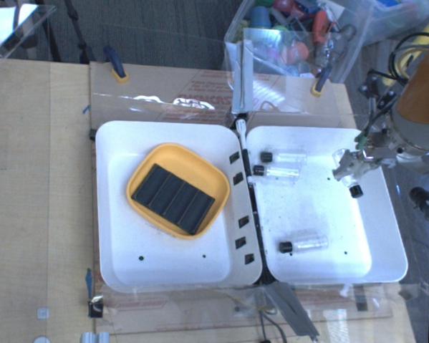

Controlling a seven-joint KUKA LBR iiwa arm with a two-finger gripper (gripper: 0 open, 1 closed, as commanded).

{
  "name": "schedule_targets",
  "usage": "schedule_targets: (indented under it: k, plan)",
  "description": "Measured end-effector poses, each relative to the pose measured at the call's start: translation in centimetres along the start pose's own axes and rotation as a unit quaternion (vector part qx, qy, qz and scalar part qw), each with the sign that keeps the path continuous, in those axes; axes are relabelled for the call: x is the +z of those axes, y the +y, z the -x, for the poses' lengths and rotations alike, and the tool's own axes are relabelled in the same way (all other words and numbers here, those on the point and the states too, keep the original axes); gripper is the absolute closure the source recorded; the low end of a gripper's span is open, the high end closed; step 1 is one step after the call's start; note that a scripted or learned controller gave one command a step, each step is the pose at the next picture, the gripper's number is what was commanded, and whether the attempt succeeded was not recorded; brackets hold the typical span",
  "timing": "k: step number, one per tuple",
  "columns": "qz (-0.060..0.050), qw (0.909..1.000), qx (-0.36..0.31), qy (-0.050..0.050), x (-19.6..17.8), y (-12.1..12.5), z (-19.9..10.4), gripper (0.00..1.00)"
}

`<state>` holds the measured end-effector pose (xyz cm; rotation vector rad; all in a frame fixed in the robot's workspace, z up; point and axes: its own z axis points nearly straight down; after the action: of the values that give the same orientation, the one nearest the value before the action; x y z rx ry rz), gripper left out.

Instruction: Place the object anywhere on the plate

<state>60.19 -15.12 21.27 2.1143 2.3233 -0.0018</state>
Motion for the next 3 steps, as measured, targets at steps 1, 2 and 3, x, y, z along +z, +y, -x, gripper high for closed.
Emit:
schedule_targets:
  k: [1,2,3]
  plan:
    - [0.003,0.9887,-0.15,-0.001,-1.8,3.4,-2.0,1.0]
    - [0.0,0.9835,-0.181,0.001,2.9,-0.7,-8.4,1.0]
    - [0.002,0.9706,-0.241,0.0,2.8,3.2,-13.1,1.0]
